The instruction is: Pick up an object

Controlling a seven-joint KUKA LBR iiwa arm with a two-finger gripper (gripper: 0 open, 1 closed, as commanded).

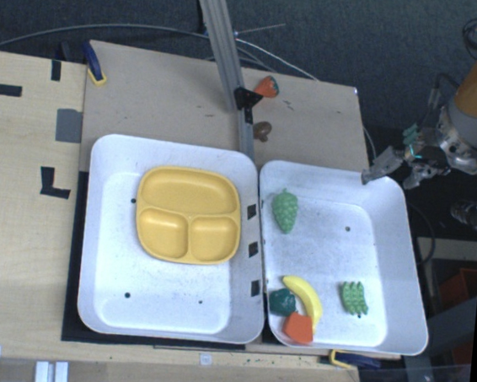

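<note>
The right bin (390, 202) holds a green bunch of grapes (285, 209) near its far left, a yellow banana (304, 296) at the front, a dark teal piece (282, 301) and an orange block (298, 328) beside the banana, and a small green ridged toy (353, 297) at the front right. My gripper (387, 166) hangs over the far right corner of that bin, above its rim, well away from all the objects. Nothing shows between its fingers.
The left bin (105, 214) carries a yellow three-compartment plate (189, 215). A grey pole (224, 44) slants in from the top and ends at the bins' shared far edge. Wooden bench surface lies behind and left of the bins.
</note>
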